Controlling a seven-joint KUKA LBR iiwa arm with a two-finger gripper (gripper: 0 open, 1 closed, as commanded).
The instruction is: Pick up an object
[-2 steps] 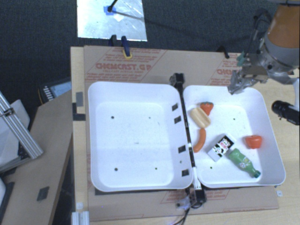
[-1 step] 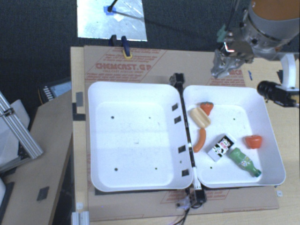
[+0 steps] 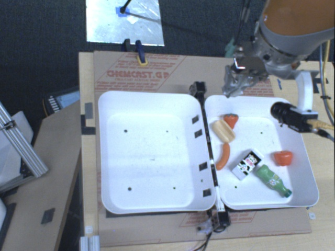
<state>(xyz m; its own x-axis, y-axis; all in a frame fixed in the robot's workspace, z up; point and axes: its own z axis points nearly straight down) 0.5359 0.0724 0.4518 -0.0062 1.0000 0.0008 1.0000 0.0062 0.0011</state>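
Several small things lie in the right bin. An orange carrot piece sits near the back, with a tan bread roll just in front of it. Below them lies an orange sausage. A white carton with black spots rests beside a green bottle. A red tomato-like piece sits toward the right side. My gripper hangs above the bin's back rim, behind the carrot piece, with nothing seen between its fingers.
The left bin stands beside the right one, joined by a black divider strip. Both rest on a cardboard sheet. A shiny foil sheet lies at the back left.
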